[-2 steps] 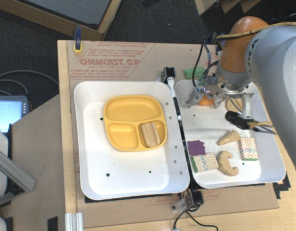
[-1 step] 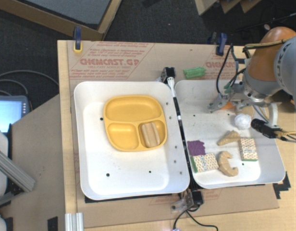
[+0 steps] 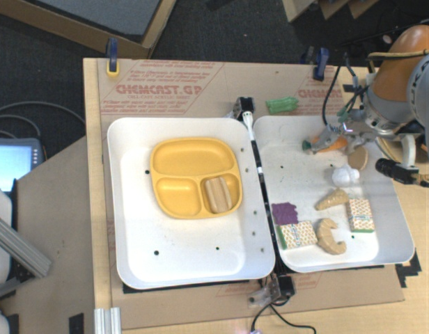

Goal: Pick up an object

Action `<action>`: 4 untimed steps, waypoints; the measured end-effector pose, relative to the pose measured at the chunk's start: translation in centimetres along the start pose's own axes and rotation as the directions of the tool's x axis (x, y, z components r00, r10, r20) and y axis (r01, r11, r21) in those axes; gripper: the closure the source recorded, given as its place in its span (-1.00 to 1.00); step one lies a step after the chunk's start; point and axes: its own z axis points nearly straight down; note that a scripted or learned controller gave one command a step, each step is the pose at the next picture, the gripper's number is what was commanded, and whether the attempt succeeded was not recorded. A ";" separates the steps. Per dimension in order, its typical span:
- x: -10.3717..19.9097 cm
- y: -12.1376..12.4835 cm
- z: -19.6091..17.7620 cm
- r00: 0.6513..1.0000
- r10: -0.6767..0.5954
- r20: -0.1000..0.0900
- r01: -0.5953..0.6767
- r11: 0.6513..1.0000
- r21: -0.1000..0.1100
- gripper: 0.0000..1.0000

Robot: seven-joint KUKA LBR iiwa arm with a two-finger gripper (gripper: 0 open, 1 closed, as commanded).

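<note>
- The gripper [image 3: 338,132] hangs low over the far corner of the right bin [image 3: 291,255]; I cannot tell its state.
- An orange carrot-like piece [image 3: 326,145] lies right at it, touching or just under it, long axis running left-right; no grasp is visible.
- Other pickable items sit nearer the camera: a white ball [image 3: 345,176] and a patterned packet [image 3: 360,214].
- The tabletop [image 3: 166,89] sheet reads "CHEMCAST GP" in red.

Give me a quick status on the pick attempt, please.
Gripper low at right bin's far edge, over orange piece; grasp unclear. White ball and tan pieces close by. Yellow tray in left bin.
</note>
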 end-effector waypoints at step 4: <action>0.3 -0.2 -1.8 1.000 -0.003 0.002 0.003 1.000 0.006 -1.00</action>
